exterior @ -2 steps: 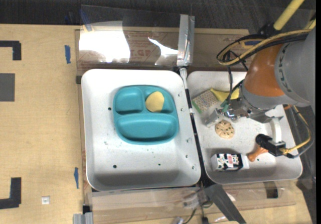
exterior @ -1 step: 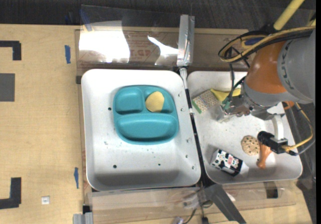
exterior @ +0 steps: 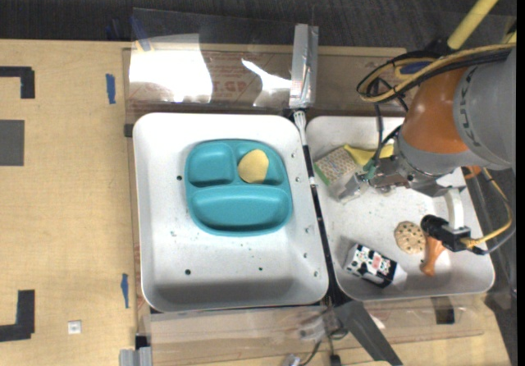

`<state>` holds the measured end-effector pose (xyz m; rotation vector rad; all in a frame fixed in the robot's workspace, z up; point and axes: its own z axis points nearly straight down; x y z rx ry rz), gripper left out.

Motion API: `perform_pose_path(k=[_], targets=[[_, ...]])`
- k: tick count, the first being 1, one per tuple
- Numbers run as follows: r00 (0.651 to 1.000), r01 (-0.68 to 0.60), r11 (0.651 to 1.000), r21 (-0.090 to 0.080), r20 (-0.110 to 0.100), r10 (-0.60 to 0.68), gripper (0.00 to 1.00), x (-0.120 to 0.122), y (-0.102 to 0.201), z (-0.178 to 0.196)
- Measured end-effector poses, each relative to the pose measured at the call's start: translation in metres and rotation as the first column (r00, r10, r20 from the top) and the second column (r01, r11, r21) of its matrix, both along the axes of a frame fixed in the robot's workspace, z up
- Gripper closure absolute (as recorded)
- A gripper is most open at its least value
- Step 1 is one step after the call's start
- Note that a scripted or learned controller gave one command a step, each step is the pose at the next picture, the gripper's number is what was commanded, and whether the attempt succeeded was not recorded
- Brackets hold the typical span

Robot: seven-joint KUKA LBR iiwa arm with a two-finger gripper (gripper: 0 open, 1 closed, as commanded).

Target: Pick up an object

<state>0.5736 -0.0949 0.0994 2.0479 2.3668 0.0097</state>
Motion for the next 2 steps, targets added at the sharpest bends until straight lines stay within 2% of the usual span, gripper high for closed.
perform_pose_path(k=[1, 2], targets=[[0.995, 0.098, 0.995, 0.000, -0.008, -0.098, 0.00, -0.077, -0.043, -0.012], [0.989, 0.148, 0.989, 0.002, -0.006, -0.148, 0.00, -0.007, -0.058, -0.012]])
